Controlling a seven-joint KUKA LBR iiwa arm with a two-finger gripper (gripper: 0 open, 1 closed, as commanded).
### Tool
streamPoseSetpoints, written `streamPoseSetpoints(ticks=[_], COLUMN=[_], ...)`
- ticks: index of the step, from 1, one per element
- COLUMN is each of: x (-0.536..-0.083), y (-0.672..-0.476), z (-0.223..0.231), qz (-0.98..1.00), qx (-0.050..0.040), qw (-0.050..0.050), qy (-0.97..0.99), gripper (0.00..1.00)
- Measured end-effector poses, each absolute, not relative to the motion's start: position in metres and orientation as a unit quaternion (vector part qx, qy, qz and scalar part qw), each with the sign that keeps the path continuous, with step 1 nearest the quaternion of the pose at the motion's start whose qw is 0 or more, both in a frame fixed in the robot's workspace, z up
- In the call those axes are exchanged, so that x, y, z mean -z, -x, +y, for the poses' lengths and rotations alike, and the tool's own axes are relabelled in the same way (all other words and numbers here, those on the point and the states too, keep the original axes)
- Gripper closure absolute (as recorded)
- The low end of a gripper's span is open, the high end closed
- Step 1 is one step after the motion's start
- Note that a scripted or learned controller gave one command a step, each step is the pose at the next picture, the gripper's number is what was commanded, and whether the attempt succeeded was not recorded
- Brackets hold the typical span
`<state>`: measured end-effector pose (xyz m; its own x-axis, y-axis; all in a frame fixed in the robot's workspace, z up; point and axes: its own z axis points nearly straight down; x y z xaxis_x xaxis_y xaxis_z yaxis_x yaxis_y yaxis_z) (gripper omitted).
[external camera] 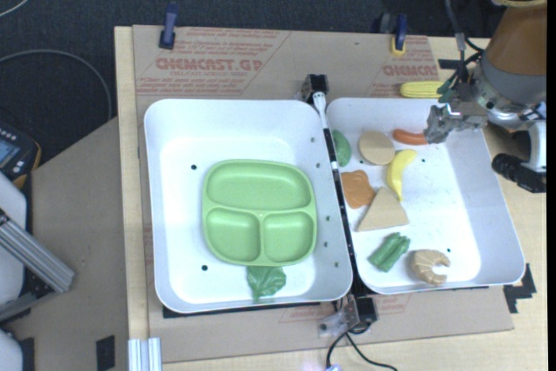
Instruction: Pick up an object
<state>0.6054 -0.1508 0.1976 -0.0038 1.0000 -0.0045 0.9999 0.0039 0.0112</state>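
Gripper [437,122]: over the right bin's [486,213] far edge; whether the fingers are open or closed cannot be told, and nothing shows between them.
Sausage [408,135]: just left of the fingers, touching or nearly so.
Banana [399,170]: near, below-left of the fingers.
Round cracker [377,148]: further left.
Green tray [259,212]: well apart, in the left bin [174,187].

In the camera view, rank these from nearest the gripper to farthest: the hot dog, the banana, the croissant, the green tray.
From the gripper:
1. Hot dog, right beside it, far end of the right bin.
2. Banana, mid right bin.
3. Croissant, near end of the right bin.
4. Green tray, left bin.
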Motion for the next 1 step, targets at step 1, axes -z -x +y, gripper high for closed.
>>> streamPoseSetpoints(ticks=[1], x=[-0.1545], y=[-0.6192], z=[-0.1125], qz=[0.708], qx=[0.0006], qw=[-0.002], qy=[-0.706], gripper=[1.0])
